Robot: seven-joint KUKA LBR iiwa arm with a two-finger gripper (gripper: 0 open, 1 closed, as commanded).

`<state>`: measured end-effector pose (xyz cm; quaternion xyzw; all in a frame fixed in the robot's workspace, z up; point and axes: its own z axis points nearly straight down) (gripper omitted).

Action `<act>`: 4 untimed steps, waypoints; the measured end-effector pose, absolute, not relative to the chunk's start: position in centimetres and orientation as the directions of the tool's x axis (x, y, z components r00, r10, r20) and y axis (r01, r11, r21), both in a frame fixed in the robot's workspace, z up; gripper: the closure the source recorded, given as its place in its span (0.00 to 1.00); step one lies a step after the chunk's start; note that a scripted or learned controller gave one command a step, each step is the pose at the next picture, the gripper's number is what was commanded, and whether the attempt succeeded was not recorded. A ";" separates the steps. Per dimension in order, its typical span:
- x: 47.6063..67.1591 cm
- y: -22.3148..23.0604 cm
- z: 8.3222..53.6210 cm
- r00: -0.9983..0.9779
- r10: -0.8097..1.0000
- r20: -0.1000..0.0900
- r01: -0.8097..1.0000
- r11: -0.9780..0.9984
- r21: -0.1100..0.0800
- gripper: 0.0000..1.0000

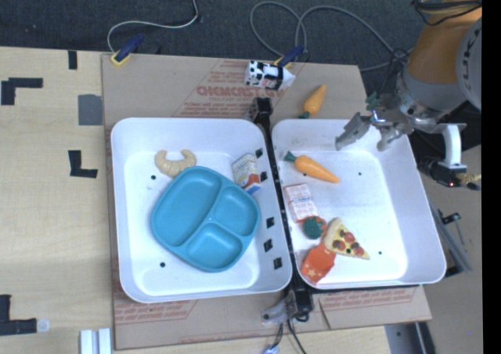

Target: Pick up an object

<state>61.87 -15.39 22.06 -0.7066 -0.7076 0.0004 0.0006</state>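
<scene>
Camera view had the bench taking up most of the frame, w/ two white bins side by side in the middle. Left bin held the biggest item, a blue divided plate, plus a beige croissant-looking toy just above it and a small crumpled packet near the divider. Right bin had the small stuff: an orange carrot upper left inside it, a little card or packet below that, then a green bit, a pizza slice toy and an orange-red piece toward the bottom. A second carrot sat outside the bins at top center, next to a black-and-white toy.

Arm came in from upper right. Gripper hung over the top edge of the right bin, fingers spread wide, nothing between them.

Imo the nearest candidate was the carrot in the bin: it lay down and to the left of the gripper, near but not touching. Its long axis ran diagonal, green top at upper left, tip pointing lower right. So prob the fingers would need to close across that diagonal, not along it. Pizza and the rest sat farther down the bin.
</scene>
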 end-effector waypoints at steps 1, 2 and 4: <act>60.0 -11.2 15.4 -0.002 1.000 0.001 1.000 0.002 -0.003 0.00; 64.6 -9.9 8.9 -0.001 1.000 0.000 1.000 0.001 -0.002 0.00; 64.7 -10.2 8.6 -0.002 1.000 0.000 1.000 0.002 0.002 0.00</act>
